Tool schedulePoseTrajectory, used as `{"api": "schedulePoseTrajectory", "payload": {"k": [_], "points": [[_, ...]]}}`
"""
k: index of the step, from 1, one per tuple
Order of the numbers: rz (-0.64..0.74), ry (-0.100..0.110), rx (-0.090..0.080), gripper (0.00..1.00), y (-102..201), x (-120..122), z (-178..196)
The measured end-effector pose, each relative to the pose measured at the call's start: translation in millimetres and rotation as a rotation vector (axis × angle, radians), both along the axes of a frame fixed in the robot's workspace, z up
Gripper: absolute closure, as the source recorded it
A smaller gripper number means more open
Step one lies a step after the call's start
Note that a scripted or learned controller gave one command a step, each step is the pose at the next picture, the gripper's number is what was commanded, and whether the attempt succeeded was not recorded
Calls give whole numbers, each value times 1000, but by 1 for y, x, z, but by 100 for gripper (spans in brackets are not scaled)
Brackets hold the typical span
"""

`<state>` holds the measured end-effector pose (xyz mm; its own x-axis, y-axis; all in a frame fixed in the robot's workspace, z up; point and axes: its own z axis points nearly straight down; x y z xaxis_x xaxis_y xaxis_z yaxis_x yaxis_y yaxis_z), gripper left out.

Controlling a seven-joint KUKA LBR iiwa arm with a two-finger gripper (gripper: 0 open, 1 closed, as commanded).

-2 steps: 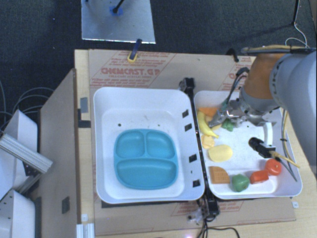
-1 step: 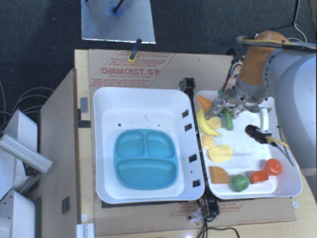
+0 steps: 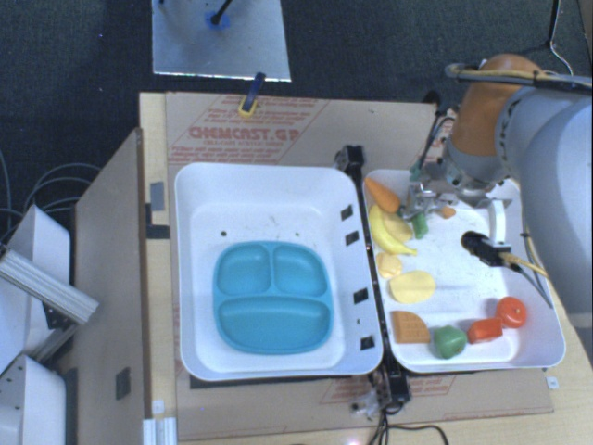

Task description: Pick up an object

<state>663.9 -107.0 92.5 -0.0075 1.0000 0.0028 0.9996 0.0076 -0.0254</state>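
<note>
My claw (image 3: 419,209) hangs low over the far end of the right bin (image 3: 547,355), pointing down at the toys. Right at its tip sits a small green piece (image 3: 420,224), touching the claw or very nearly so. It pokes out from under the claw toward the view's near edge. I cannot tell whether I have hold of it, nor how wide my claw stands, because the metal there is too blurred to read.

Just beside the claw, toward the other bin, lies the carrot (image 3: 382,195), slanted. The banana (image 3: 389,232) lies just beside the green piece on that same side, curving along the bin's wall. It is close enough that it may touch the piece. Near the claw on its opposite side is a small orange bit (image 3: 447,213), and further that way a white strip (image 3: 498,217) lies on the floor.

Well away from the claw, toward the near end of the bin, are two pale yellow pieces (image 3: 412,286). Past them, along the near wall, come a brown wedge (image 3: 408,326), a green pepper (image 3: 448,341) and two red toys (image 3: 510,312).

The left bin (image 3: 199,341) is well apart from my claw, past the banana, and holds a blue tray (image 3: 273,297) with three compartments.
</note>
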Motion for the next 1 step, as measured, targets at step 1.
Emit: {"api": "schedulePoseTrajectory", "payload": {"k": [1], "points": [[0,-31,-1,100,57,-35,97]]}}
